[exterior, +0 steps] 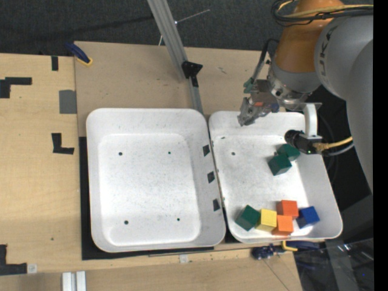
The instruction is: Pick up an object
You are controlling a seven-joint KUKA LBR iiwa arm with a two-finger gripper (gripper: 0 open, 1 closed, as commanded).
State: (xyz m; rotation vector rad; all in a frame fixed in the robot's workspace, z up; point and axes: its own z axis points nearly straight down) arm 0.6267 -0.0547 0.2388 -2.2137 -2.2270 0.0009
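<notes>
My gripper hangs over the far left corner of the right bin, pointing down, with nothing visible between its fingers. Two dark green blocks lie together near the bin's right wall, well to the right of the gripper. Along the near edge sits a cluster: a green block, a yellow block, two orange blocks and a blue block.
The left bin lies beside the right one. A slanted metal pole rises from the bench behind the bins. The grey arm with its orange band fills the upper right. Cables run by the right bin's far right corner.
</notes>
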